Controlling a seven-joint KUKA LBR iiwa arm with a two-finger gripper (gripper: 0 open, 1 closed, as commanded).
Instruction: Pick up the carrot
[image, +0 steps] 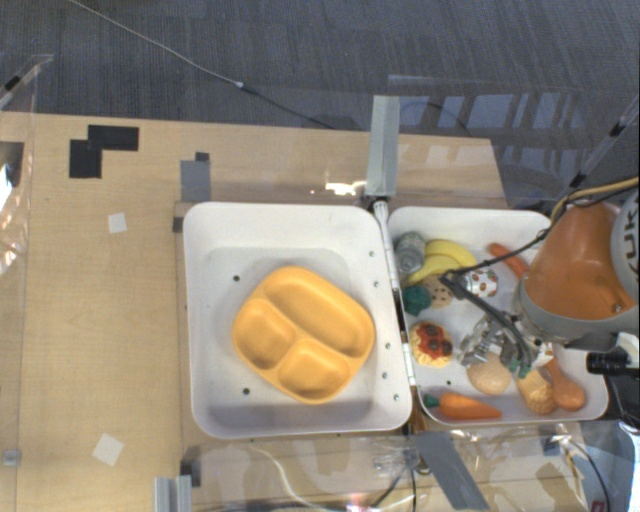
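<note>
Carrot (469, 406) lies just below the pincer (492, 346), apart from it; pincer's opening cannot be told, nothing seen held.

tray (303, 334) – in left bin (215, 300) | carrot (470, 407) – right bin (597, 405), front edge

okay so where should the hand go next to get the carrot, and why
Probably a short shift toward the bin's near edge, then down. The hand hangs over the beige potato-like piece, while the carrot lies flat just beyond it, against the right bin's front wall, apart from the hand.
</note>
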